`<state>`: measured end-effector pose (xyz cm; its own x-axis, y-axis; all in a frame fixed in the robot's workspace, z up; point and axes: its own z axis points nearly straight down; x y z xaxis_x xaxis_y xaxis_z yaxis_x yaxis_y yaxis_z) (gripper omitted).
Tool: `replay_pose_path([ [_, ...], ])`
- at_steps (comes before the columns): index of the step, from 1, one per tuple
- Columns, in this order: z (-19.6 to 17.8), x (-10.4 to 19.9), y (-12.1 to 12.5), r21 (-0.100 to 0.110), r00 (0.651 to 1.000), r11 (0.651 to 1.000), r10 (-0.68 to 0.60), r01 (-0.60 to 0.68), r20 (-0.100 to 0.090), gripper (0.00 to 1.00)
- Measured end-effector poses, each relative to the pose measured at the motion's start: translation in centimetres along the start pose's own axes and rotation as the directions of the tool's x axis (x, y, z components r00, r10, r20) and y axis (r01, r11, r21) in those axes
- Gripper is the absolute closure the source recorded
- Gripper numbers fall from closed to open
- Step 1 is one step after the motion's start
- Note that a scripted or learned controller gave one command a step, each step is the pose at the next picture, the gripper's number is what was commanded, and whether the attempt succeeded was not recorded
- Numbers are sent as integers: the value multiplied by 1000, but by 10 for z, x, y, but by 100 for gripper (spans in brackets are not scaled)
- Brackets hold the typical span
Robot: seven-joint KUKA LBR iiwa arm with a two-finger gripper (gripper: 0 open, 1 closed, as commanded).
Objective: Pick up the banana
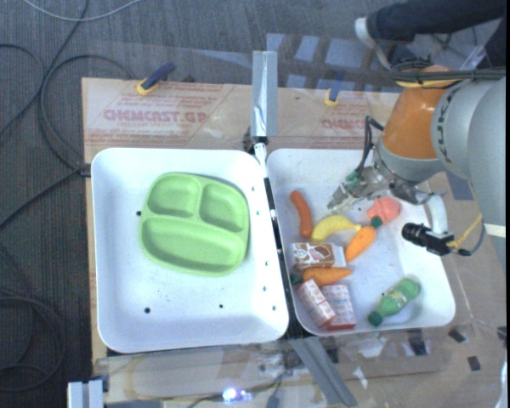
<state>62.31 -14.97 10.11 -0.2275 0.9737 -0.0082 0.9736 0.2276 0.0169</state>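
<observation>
The yellow banana [335, 226] lies in the right bin [425, 313], near its middle, between a sausage and a carrot. My gripper [347, 195] hangs just above and to the right of the banana, at the end of the grey arm with the orange band [415, 126]. Its fingers point down and left toward the banana. Nothing shows between them.
Around the banana lie an orange-red sausage [303, 213], two carrots [361, 241] [327, 274], a pink item [386, 208], two snack boxes [313, 253] [327, 304] and a green bottle [394, 301]. The left bin [119, 313] holds a green divided tray [195, 221].
</observation>
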Motion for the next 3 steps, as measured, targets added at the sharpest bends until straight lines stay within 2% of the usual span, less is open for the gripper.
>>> replay_pose_path([
  [1, 0, 0, 0, 0, 1000, 1000, 0, 0, 0, 0],
  [2, 10, 22, -13, 5, 997, 997, -81, 81, 2, 0],
  [3, -1, 22, -11, -2, 997, 997, -80, 80, 2, 100],
])
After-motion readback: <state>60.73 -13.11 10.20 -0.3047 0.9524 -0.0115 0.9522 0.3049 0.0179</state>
